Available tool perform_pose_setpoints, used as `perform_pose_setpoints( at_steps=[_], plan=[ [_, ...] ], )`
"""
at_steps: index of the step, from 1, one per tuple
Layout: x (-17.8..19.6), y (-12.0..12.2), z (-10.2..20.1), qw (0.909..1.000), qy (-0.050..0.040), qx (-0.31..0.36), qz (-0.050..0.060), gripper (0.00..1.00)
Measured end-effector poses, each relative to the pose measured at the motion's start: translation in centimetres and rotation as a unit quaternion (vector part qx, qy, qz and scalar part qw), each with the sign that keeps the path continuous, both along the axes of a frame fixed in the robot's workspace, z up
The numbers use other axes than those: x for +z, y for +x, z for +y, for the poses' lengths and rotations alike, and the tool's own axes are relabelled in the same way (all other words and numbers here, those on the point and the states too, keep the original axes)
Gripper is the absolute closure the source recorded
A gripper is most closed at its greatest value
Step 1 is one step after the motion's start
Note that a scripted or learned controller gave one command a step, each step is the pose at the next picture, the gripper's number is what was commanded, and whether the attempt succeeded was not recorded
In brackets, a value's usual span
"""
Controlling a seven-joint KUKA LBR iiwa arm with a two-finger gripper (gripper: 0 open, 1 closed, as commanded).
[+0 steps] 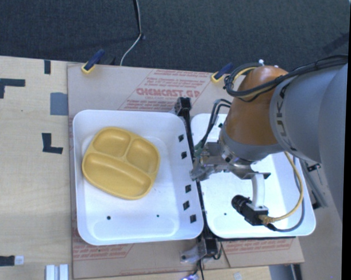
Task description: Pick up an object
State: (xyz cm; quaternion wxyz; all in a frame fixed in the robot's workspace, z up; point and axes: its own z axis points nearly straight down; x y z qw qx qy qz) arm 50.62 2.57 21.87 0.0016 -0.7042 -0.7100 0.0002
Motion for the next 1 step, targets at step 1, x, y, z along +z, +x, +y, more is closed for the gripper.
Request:
perform_pose_setpoints(
  at_steps=[1],
  plan=[
    [1.01,-0.42,5.81,1.0,-0.0004,0.0,0.0,1.0]
  ],
)
